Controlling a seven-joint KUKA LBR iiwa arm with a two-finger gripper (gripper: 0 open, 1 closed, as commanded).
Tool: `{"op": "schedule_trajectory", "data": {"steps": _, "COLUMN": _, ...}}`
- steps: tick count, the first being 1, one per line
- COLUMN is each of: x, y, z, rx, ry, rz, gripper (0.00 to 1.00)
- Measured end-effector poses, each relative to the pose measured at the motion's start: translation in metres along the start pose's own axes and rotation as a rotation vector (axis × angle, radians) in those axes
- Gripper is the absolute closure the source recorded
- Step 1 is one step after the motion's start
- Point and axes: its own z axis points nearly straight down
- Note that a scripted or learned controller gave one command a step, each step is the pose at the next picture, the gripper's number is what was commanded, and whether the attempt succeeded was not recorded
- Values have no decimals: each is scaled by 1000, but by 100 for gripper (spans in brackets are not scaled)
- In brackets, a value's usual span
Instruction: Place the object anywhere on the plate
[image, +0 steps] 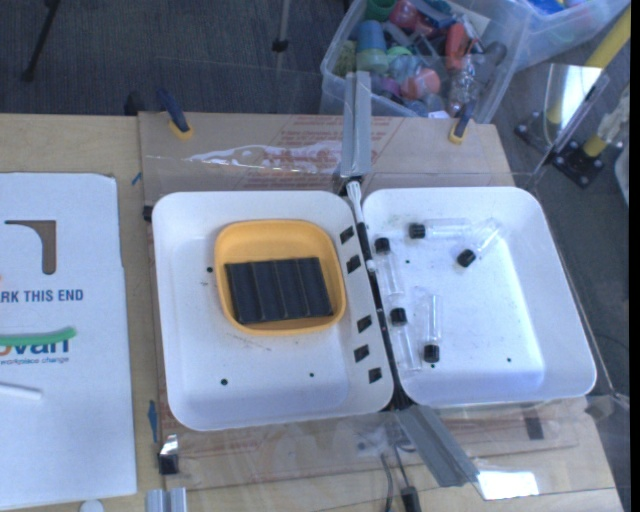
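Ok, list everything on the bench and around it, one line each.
Bins: two, white, side by side at the bench's middle.
Plate: one, yellow, in the left bin.
Ridged block: one, dark grey, lying on the plate.
Clear tubes with black caps: several, scattered in the right bin; exact count unclear.
Printed sheet: one, white, at the bench's left.
Clear tub of mixed colourful items: one, behind the bins.
Clamps: two, blue and yellow, at the bench's back edge.
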Motion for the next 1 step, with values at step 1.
{"op": "schedule_trajectory", "data": {"steps": 1, "x": 5, "y": -2, "z": -1, "rx": -1, "ry": -2, "rz": -409, "gripper": 100}}
